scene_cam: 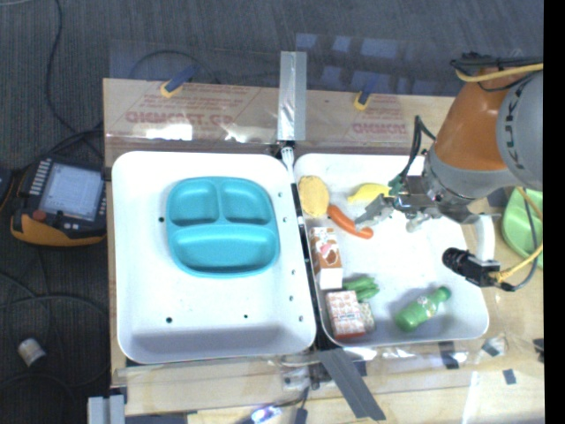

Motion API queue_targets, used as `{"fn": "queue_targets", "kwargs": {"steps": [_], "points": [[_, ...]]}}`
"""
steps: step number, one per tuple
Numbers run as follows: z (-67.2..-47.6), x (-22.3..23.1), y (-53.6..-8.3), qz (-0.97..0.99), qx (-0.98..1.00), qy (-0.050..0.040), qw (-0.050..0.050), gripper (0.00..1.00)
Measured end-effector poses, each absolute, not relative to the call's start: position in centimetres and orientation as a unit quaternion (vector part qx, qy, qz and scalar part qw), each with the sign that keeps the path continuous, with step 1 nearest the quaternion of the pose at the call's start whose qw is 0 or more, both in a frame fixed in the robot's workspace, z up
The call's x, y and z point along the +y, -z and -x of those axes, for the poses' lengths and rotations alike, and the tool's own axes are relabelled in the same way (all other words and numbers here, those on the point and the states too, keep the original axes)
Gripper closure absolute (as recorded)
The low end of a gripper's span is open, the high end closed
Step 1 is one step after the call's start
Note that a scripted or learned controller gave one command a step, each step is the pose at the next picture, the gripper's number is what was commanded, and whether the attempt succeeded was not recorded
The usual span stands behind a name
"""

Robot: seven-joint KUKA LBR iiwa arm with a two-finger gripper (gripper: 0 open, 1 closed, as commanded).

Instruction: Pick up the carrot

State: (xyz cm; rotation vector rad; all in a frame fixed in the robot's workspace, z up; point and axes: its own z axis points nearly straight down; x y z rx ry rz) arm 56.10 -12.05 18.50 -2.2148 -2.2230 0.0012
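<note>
The carrot [350, 222] is a small orange stick lying slantwise in the upper left part of the right bin [459, 325]. It lies between a tan bread roll [312, 194] and a yellow banana [368, 192]. My gripper [395, 215] hangs over the right bin just to the right of the carrot and below the banana. Its two pale fingers [377, 208] stand apart with nothing between them, so it is open. The nearer fingertip is close to the carrot's right end, but the carrot still rests on the bin floor.
The left bin [141, 307] holds a blue divided plate [221, 224]. The right bin also holds a green bottle [421, 308], a small green vegetable [360, 285] and two small boxes [326, 253] [346, 314] along its left wall. A handheld pendant [62, 201] lies left of the bench.
</note>
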Motion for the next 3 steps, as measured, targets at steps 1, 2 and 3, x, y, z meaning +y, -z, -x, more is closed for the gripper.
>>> {"fn": "queue_targets", "kwargs": {"steps": [1, 2, 3], "points": [[-58.1, -10.9, -11.0, 0.603, -0.798, 0.0000, -0.001, 0.00], [-63.9, -13.3, -27.9, 0.686, -0.728, -0.0018, -0.001, 0.00], [-62.6, -11.5, -16.5, 0.574, -0.819, -0.0009, 0.001, 0.00]]}}
